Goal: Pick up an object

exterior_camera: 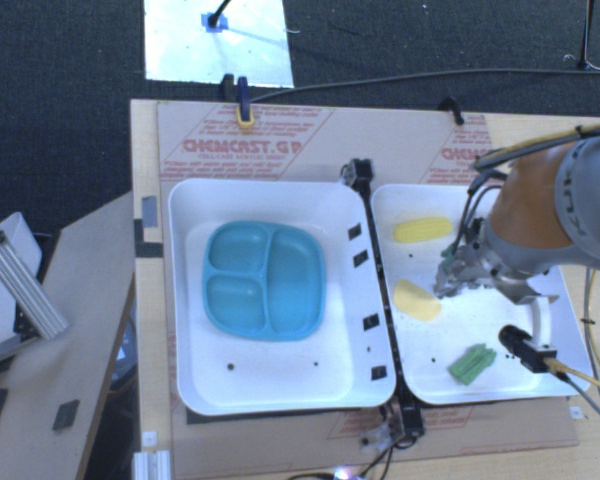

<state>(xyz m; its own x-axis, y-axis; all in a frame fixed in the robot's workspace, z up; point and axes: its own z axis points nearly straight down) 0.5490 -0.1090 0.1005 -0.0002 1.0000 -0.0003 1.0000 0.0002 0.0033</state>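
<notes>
Green block (471,364) lies nearest. Tool (450,284) hovers beside yellow piece (416,300); finger state unclear. Approach step; next: descend, close.

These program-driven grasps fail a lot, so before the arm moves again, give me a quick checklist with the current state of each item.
1. Gripper over the right bin: ok.
2. Target near: yellow piece just beside it: ok.
3. Object between the fingers: cannot tell.
4. Other items apart from the target: yellow corn, green piece: ok.
5. Blue divided plate in the left bin, out of the way: ok.
</notes>
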